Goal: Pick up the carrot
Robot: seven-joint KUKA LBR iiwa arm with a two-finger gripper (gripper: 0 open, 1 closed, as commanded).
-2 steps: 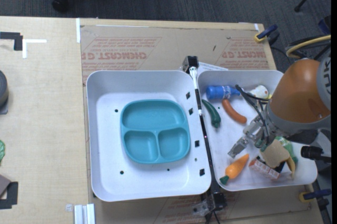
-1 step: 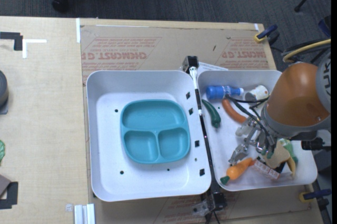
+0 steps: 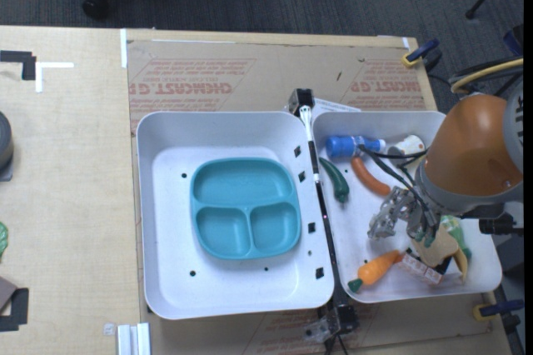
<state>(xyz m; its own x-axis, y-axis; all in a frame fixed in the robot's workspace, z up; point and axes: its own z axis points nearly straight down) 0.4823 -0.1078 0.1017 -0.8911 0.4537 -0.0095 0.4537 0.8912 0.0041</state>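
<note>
Claw (image 3: 385, 222): metallic, skeletal, two thin fingers hanging from the grey wrist under the glossy orange band, inside the right bin (image 3: 483, 277). Cannot tell whether the fingers stand apart or together; tips blur into the white floor. Nothing visible between them.

Carrot (image 3: 376, 268): just below the claw in the view, near the bin's near wall, apart from the fingers. Small tapered orange body, smooth and plastic-looking, with a green stub at its lower-left end. Lies tilted, fat end up-right.

Above the claw: a long orange-red sausage shape (image 3: 370, 177), smooth, lying diagonally. Further up, a blue bottle (image 3: 343, 147) on its side, a white rounded piece to its right. Up-left of the claw: a dark green curved pepper-like piece (image 3: 336, 180), glossy.

Right and below-right of the claw: a jumble of small items (image 3: 440, 255), tan, green and pink pieces, partly under the arm; individual shapes unclear.

Left of the claw, across the dividing wall: the left bin (image 3: 166, 178), shallow, matte white, rounded corners, bearing a teal plate (image 3: 245, 183) with three compartments, smooth plastic, rounded-square outline.

Both bins sit on brown cardboard (image 3: 216, 78) with red print.
</note>
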